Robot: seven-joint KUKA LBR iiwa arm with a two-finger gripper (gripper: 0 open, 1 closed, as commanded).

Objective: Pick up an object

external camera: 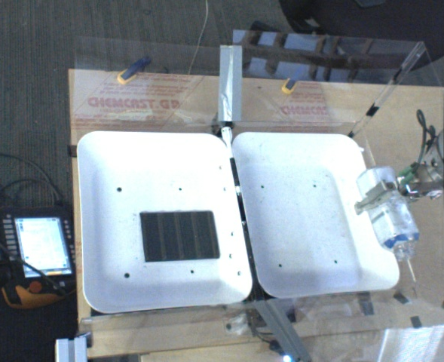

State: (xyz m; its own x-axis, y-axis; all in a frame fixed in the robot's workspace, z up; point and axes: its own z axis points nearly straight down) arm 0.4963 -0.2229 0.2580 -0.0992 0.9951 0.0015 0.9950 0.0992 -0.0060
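Jaws at mid-right (421, 183), state unclear, beside bottle (387, 210) on right bin's rim (372, 277); dark pad (180, 235) in left bin (101, 202).

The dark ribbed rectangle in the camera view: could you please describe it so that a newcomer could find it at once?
Start at the left white bin, one of two side by side on the bench. On its floor, toward the near edge, lies the dark ribbed rectangle, flat. It is the only dark slab in either bin; the specks around it are tiny dots.

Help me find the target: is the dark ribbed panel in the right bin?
No, the dark ribbed panel lies flat in the left bin.
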